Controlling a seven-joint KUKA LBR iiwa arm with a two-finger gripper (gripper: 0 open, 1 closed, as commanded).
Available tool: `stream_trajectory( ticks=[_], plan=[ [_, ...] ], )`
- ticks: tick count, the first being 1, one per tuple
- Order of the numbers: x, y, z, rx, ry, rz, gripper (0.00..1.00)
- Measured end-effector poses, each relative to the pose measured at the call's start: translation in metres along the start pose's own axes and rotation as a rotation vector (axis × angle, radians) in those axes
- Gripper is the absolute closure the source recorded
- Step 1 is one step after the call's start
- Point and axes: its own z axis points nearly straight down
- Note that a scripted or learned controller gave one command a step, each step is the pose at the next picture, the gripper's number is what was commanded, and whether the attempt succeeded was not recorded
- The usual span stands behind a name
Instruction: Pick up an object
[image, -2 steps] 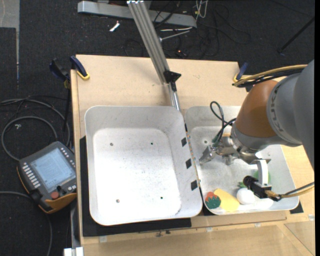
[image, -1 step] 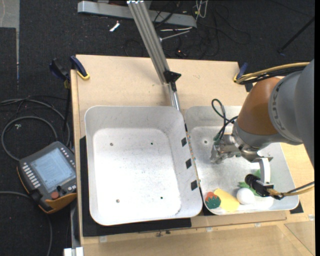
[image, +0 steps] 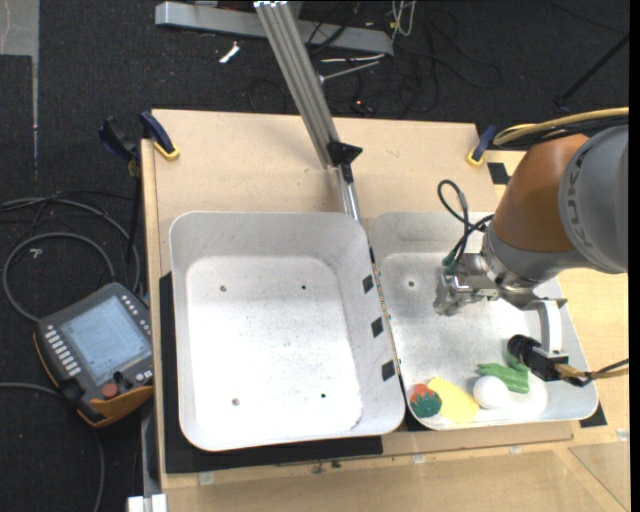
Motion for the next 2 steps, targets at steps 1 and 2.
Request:
stream_trajectory(
  ticks=[1, 2],
  plan=[
    [-0.003, 0.002, -0.063, -0.003, -0.001, -0.002, 1.0],
    [-0.003, 0.003, -0.092, 0.0, 0.0, -0.003, 1.0]
  ],
)
